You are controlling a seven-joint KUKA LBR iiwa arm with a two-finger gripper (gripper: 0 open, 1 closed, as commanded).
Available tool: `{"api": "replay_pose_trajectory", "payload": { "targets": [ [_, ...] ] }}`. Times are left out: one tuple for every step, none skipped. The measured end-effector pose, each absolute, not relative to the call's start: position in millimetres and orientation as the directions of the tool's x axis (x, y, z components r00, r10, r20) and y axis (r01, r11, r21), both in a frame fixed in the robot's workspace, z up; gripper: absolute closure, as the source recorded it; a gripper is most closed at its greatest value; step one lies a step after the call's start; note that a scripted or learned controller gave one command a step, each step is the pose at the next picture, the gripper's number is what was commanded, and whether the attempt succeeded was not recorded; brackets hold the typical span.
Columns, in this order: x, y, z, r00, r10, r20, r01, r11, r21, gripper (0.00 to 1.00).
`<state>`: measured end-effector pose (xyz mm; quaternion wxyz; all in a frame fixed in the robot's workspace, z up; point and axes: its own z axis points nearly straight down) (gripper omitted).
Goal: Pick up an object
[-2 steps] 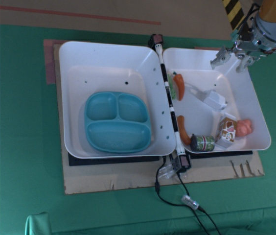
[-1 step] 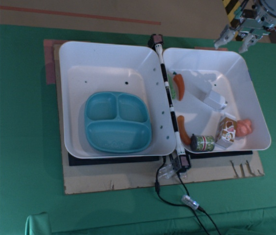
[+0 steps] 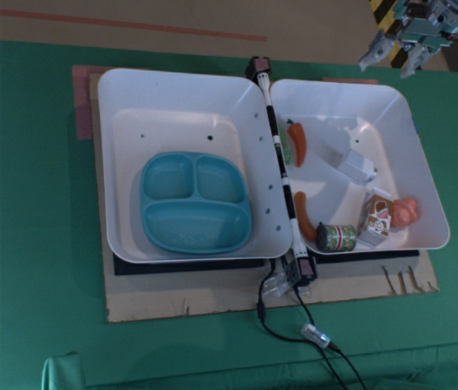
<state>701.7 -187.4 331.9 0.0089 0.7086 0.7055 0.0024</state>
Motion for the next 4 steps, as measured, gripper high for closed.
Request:
{"api": "replay_pose_trajectory", "payload": {
  "targets": [
    [703.2,-188,352,0.009,1.000,-0.017,0.999,-0.009,0.031,1.00],
    [703.1,-189,352,0.009,1.000,-0.017,0.999,-0.009,0.030,0.00],
    [704.5,-189,373,0.013,1.000,-0.025,0.999,-0.012,0.046,1.00],
    [704.3,-189,373,0.014,1.000,-0.026,0.999,-0.013,0.045,0.00]
  ]
}}
